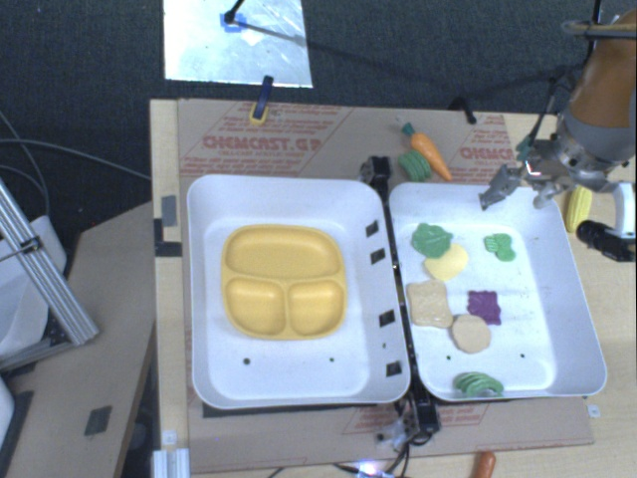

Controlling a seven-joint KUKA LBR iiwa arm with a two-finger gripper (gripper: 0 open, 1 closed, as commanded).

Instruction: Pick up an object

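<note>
Several toy foods lie in the right bin (pixel 567 297): a green leafy piece (pixel 431 237), a yellow piece (pixel 448 263) touching it, a small green piece (pixel 500 247), a beige bread slice (pixel 430 304), a purple piece (pixel 484 306), a tan round piece (pixel 471 335) and a green striped piece (pixel 478 383) at the front. My gripper (pixel 520 191) hangs over the back edge of that bin, above and behind the small green piece. It is open, with nothing between its fingers.
The left bin (pixel 204 267) holds a yellow divided plate (pixel 284 280). A toy carrot (pixel 426 154) lies on the cardboard behind the bins. A yellow corn cob (pixel 577 207) sits just outside the right bin's far right rim, under the arm.
</note>
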